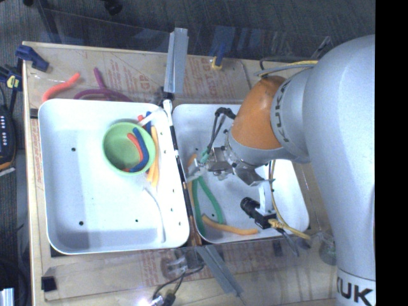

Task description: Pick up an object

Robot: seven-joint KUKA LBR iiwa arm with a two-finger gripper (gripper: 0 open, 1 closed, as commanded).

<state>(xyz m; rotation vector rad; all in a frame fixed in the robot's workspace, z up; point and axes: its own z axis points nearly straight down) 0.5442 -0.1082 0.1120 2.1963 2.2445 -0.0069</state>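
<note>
One thin green cord [205, 199] curves, floppy.

A robotics lab: KUKA arm [319, 107], white bins [57, 171]

Two bins [95, 228] in white plastic are showing a smooth, faintly glossy finish, the bench [127, 62] is appearing as pale matt board, the bowl [127, 146] is looking like green matt plastic, and the arm [338, 107] is gleaming in smooth grey casing with a glossy orange band [255, 116].
</note>
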